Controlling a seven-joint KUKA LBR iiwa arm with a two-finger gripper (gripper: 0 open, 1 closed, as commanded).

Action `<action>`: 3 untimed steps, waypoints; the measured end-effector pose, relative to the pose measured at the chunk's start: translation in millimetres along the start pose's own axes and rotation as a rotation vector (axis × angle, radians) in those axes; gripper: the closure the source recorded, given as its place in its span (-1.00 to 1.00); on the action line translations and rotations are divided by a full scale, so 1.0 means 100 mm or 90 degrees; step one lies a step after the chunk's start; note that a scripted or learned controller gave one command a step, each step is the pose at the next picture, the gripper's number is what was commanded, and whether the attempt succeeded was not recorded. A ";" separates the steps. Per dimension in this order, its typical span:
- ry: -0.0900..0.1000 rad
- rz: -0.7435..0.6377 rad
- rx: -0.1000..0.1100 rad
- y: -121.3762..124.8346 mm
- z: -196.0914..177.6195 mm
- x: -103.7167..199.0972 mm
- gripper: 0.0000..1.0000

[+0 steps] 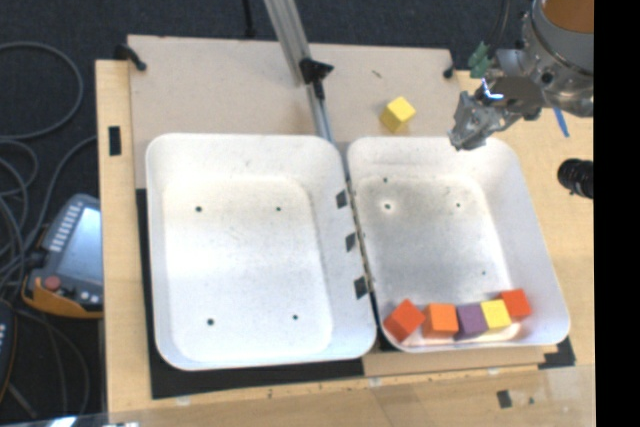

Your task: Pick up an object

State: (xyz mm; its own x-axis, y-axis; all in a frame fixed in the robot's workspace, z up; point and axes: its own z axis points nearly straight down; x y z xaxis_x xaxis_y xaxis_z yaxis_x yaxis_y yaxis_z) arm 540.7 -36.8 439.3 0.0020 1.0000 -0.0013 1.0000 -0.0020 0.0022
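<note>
Along the near wall of the right bin [520, 205] lies a row of small blocks: a red-orange one [405, 319], an orange one [442, 318], a purple one [471, 319], a yellow one [496, 314] and a red one [516, 303]. A yellow cube [398, 113] rests on the bench behind the bins. My gripper [468, 135] hangs over the far right corner of the right bin, far from the row of blocks. No object shows between its fingers.
The left bin [160, 215] sits beside the right one. A slanted metal pole [285, 10] rises from the bench behind the bins' seam. Cables and a hand pendant [70, 255] lie on the floor at left.
</note>
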 end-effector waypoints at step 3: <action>0.002 -0.005 -0.004 -0.27 1.28 1.04 1.00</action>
